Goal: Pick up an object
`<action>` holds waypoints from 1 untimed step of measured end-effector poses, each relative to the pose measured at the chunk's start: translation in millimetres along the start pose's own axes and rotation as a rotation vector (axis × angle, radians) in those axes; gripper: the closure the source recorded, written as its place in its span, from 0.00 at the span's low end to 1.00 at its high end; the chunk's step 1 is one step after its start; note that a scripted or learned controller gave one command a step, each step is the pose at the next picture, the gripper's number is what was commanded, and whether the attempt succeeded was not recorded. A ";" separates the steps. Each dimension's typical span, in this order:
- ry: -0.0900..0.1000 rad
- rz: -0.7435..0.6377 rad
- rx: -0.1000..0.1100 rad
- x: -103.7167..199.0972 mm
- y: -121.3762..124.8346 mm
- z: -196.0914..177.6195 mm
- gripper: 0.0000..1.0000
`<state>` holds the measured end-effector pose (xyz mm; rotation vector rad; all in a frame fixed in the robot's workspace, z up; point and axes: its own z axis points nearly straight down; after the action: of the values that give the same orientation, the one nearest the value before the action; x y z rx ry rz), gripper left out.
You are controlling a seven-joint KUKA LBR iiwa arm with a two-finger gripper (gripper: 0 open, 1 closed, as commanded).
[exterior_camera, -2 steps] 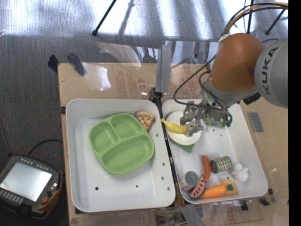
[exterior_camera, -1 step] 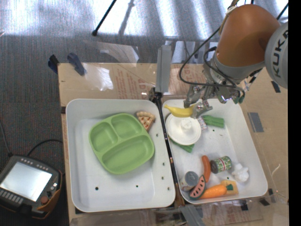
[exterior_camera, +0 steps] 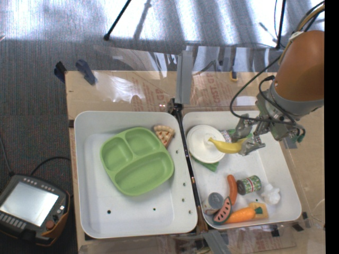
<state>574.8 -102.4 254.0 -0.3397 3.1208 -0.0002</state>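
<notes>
My gripper (exterior_camera: 248,137) hangs over the back of the right bin (exterior_camera: 288,181), beneath the arm's orange wrist band. A yellow banana (exterior_camera: 224,145) lies across the right side of a white round plate (exterior_camera: 201,142). The banana's right end sits between the two fingers, which are closed on it. The left bin (exterior_camera: 90,194) holds a green divided plate (exterior_camera: 137,160) and a pizza slice (exterior_camera: 164,135) at that plate's back right corner.
The front of the right bin holds a red sausage (exterior_camera: 232,185), a small green can (exterior_camera: 249,184), a white lumpy toy (exterior_camera: 271,194), a carrot (exterior_camera: 243,214), a watermelon slice (exterior_camera: 224,210) and a grey disc (exterior_camera: 215,200). A green cloth (exterior_camera: 213,166) pokes out under the white plate.
</notes>
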 end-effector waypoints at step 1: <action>0.000 -0.024 -0.002 -69.9 -8.7 0.5 1.00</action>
<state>644.9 -95.8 253.7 -0.3778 3.1163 0.0025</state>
